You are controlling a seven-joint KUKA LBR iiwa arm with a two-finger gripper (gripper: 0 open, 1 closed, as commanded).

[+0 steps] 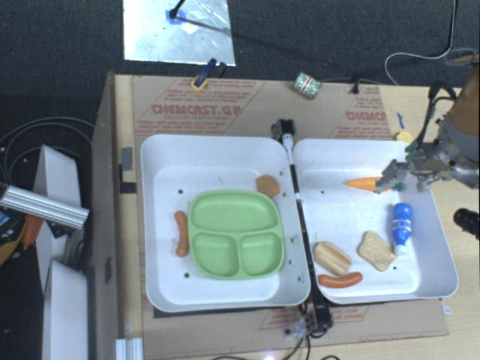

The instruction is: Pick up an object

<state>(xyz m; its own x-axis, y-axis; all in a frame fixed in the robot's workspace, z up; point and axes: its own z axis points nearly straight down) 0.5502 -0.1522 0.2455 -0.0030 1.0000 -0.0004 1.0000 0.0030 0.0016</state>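
In the right bin (427,276) lie an orange carrot (362,184), a blue bottle (402,225), a slice of bread (376,250), a tan bun (332,257) and a red sausage (340,280). My gripper (393,178) hangs over the bin's upper right part, just right of the carrot's thick end and above the bottle. Nothing shows as held in it. The left bin (161,171) holds a green divided plate (236,233), a second sausage (181,233) to the plate's left and a brown round piece (268,185) at its upper right.
The two bins meet at a raised middle rim (298,201) with a black clamp (284,130) at its far end. A small green can (307,85) and a blue-yellow clip (204,75) lie on the cardboard behind the bins. Cables run at the far right.
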